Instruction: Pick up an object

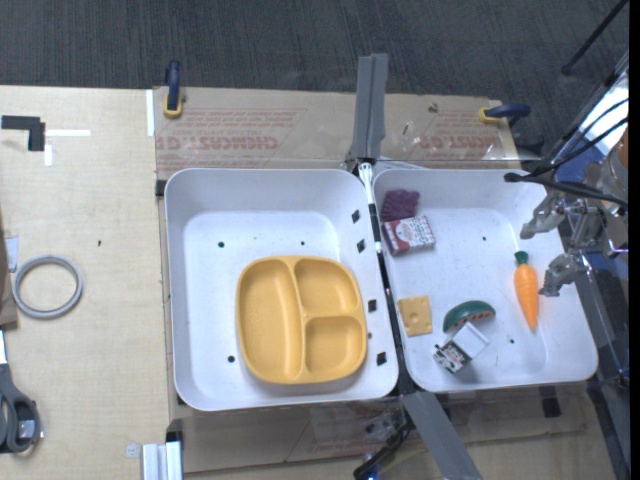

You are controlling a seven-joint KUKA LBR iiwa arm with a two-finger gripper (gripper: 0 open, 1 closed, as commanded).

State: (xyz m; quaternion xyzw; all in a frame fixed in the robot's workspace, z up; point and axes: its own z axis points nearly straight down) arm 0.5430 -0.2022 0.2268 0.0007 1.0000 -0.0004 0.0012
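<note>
White right bin (560, 363): carrot (526, 291) upright, green tip up.

The left bin (190, 268) is largely taken up by a yellow divided plate (300, 318), with bare floor along its far and left sides. In the right bin (560, 368), open floor lies mid-bin — between the red packet (408, 234), cheese slice (415, 316), watermelon slice (469, 314) and carrot (526, 290). The gripper (558, 248) hangs at the right rim.
</note>
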